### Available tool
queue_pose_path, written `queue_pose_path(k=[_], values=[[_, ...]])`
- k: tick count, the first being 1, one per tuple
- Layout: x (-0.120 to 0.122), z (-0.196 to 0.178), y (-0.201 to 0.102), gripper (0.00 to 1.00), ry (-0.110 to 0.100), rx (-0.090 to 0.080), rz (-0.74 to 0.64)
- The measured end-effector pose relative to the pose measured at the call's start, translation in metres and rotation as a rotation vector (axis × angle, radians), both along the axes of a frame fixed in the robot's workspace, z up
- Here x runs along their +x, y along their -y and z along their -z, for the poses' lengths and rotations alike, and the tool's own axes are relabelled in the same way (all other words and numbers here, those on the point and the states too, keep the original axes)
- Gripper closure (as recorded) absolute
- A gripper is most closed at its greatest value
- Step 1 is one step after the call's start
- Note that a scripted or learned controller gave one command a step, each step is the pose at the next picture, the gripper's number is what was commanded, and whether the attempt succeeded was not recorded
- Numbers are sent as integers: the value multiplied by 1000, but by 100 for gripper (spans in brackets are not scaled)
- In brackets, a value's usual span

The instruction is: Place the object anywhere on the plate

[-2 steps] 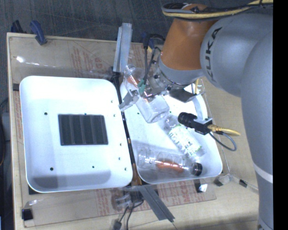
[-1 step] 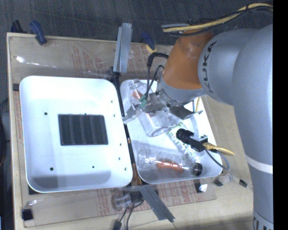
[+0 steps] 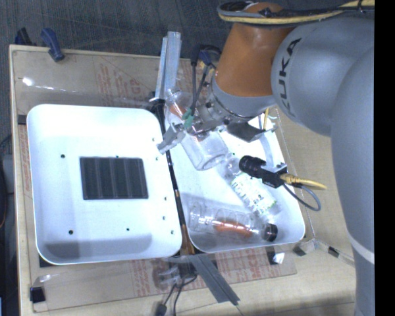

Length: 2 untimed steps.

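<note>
A dark grey ribbed plate (image 3: 114,178) lies flat in the middle of the left white bin (image 3: 52,130). The right bin (image 3: 293,232) holds a clear plastic cup (image 3: 207,151) near its upper left. A clear bottle (image 3: 251,195) lies at its centre, and another clear bottle with an orange item inside (image 3: 225,226) lies along the front wall. My gripper (image 3: 182,129) hangs over the upper left corner of the right bin, near the divider between the bins and just above the clear cup. Whether it touches the cup cannot be made out.
A black cylinder with a yellow cable (image 3: 260,168) sticks out over the right bin, below the wrist. The grey and orange arm (image 3: 296,51) covers the bin's upper right. A metal bar (image 3: 168,64) stands behind the bins, and blue clamps (image 3: 51,43) sit at the bench's far left corner.
</note>
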State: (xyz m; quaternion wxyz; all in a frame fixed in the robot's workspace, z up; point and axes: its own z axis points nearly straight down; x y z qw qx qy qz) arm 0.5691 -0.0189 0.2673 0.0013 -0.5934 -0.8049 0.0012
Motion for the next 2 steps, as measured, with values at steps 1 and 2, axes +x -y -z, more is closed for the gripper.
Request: queue_pose_path(k=[1,2], values=[[0,-9,0,100,-4,-1,-4],[0,-18,0,100,-7,-2,-8]])
